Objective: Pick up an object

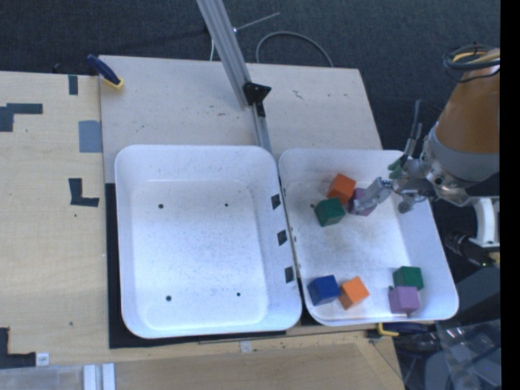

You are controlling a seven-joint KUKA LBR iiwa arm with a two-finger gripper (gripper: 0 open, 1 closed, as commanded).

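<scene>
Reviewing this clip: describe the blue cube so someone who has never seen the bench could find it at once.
Start at the right-hand bin, the one that has blocks in it. Go to its near edge and take the left end of the row of blocks there: the blue cube sits beside an orange cube. It is the one blue block; the others are orange, green or purple.

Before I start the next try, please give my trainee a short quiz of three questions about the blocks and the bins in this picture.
1. True or false: all blocks lie in the right bin.
2. Which block lies nearest the gripper? A. orange block B. blue block C. light purple block
3. Fill in: the blue block touches a smaller ___ block.

Key: 1. true; 2. A; 3. orange.
</scene>
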